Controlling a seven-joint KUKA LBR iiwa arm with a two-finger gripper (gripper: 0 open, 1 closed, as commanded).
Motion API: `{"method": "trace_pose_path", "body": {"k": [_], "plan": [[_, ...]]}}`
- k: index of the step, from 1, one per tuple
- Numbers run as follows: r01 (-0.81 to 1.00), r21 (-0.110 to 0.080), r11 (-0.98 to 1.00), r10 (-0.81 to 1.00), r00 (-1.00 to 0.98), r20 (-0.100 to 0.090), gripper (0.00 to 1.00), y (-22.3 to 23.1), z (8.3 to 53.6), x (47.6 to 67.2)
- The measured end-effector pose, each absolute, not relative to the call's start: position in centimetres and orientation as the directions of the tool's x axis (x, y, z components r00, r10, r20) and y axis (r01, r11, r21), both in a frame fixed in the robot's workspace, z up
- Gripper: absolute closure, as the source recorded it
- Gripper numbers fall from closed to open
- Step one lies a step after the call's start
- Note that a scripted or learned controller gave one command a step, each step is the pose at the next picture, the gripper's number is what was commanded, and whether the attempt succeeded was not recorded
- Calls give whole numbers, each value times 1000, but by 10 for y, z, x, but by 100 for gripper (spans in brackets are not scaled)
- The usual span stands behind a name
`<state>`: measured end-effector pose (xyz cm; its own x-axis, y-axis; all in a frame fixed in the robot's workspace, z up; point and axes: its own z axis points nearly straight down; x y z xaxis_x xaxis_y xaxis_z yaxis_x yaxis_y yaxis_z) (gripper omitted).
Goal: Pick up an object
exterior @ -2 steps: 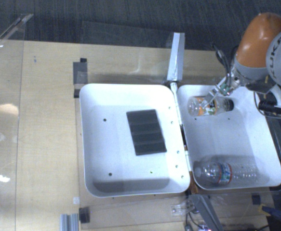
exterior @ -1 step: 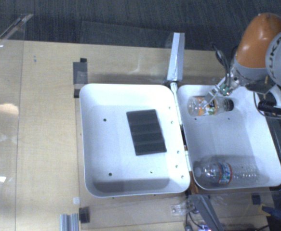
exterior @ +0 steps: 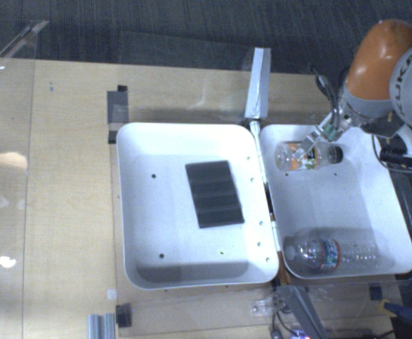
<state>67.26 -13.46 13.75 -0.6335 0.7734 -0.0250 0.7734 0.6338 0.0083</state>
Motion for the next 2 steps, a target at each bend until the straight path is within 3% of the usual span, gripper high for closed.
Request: {"method": "trace_pose_path", "body": {"k": [2], "plan": [[790,11,613,790,-613,-24,0,-133,138,673]]}}
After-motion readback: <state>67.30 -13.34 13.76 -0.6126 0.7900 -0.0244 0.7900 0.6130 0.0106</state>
